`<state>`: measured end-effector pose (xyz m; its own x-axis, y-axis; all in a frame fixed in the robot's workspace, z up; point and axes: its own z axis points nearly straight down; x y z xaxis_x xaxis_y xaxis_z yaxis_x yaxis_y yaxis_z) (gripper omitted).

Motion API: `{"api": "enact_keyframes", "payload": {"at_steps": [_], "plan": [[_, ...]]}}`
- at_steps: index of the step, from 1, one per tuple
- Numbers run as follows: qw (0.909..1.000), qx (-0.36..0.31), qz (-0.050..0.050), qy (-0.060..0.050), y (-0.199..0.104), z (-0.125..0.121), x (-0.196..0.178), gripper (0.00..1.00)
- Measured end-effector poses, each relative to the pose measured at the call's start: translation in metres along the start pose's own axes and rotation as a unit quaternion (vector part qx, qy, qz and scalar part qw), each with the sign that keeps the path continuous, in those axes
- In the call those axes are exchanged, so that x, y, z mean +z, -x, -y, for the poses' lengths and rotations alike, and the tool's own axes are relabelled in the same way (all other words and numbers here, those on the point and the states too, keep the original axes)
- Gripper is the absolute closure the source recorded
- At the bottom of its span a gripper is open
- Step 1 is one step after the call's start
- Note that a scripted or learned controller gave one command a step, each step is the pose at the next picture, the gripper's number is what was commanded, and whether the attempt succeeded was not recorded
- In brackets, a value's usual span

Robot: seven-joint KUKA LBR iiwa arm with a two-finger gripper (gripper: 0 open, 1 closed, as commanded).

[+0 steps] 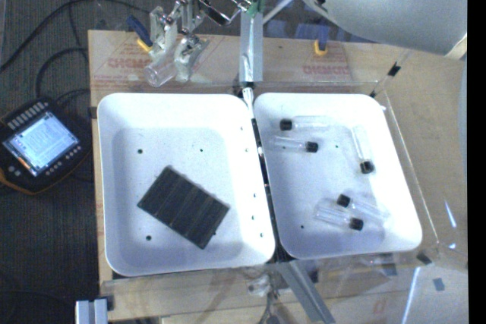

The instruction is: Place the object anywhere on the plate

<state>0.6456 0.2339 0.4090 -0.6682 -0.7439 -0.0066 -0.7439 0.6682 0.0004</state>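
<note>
We see tool (pixel 173 49) above desk beyond left white bin (pixel 114 163), fingers closed on clear plastic vial (pixel 161 72). Dark ribbed rectangular plate (pixel 183 206) lies in left bin. Five black-capped vials (pixel 334 163) lie in right bin.

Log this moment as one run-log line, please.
end effector: above the bins' far edge, holding a clear vial | plate: in left bin, bare | right bin: five vials | placing: not yet done
</note>
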Motion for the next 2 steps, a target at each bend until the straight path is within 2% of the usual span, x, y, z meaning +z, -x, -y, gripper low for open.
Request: {"api": "enact_keyframes", "payload": {"at_steps": [2], "plan": [[1.0000,0.001,0.007,0.002,0.003,-0.001,-0.020,1.00]]}}
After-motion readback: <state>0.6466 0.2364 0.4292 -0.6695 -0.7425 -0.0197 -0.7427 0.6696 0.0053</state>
